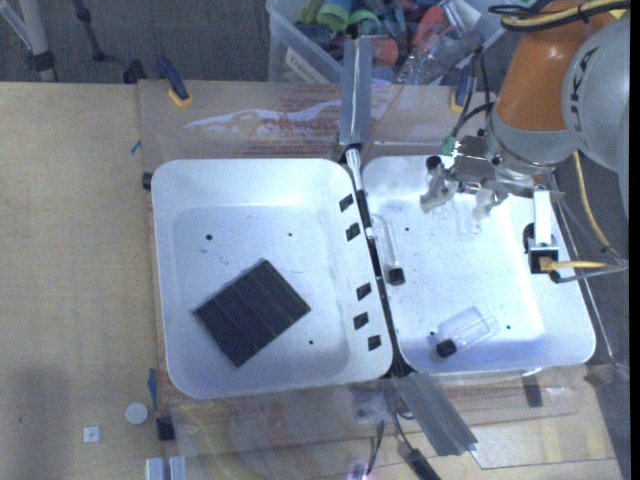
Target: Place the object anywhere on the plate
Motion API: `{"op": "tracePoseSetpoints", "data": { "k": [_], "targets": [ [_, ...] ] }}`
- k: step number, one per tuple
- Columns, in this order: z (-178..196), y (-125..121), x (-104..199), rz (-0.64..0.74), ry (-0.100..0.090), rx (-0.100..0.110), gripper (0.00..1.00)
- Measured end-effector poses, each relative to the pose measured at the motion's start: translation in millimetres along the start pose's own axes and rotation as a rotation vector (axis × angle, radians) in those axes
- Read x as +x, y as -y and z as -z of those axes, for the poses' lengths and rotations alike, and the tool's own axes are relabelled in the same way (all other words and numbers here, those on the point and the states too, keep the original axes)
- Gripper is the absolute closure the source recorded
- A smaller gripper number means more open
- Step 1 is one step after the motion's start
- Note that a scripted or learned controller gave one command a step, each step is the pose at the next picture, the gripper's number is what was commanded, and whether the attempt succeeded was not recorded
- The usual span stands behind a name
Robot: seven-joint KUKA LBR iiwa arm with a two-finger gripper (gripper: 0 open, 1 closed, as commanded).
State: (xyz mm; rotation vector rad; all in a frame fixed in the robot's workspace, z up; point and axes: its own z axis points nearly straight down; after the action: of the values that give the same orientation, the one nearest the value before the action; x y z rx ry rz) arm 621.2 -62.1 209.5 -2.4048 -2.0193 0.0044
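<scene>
You are looking down on two white bins side by side. The left bin [180, 208] is holding a dark square plate [252, 311], lying flat and turned like a diamond in the lower middle of that bin. This is where the object should end up.

The right bin [560, 318] is holding the things to pick. A small clear bottle with a black cap [462, 330] is lying on its side near the lower edge of the right bin. I am guessing this is the object, but I cannot be sure. A thin clear tube with a dark end [385, 253] is lying close to the wall between the two bins.

The gripper [460, 196] is hanging over the upper part of the right bin, in the upper right of the frame. Its two fingers are spread apart and there is nothing between them. It is well apart from the bottle and not touching it.

There is lots of bare white floor around the bottle, so the fingers have room to come down on both sides. The bottle is lying near the lower wall, so watch that edge. To reach the plate, the arm has to lift over the middle wall [372, 268] with its black clips. The plate has open room all around it.
</scene>
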Motion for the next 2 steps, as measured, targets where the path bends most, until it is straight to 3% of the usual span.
{"op": "tracePoseSetpoints", "data": {
  "k": [1, 2],
  "targets": [
    [15, -37, 56, 0.281, 0.000, -0.006, 1.00],
    [121, -25, 121, 0.845, 0.001, -0.009, 1.00]
  ]
}}
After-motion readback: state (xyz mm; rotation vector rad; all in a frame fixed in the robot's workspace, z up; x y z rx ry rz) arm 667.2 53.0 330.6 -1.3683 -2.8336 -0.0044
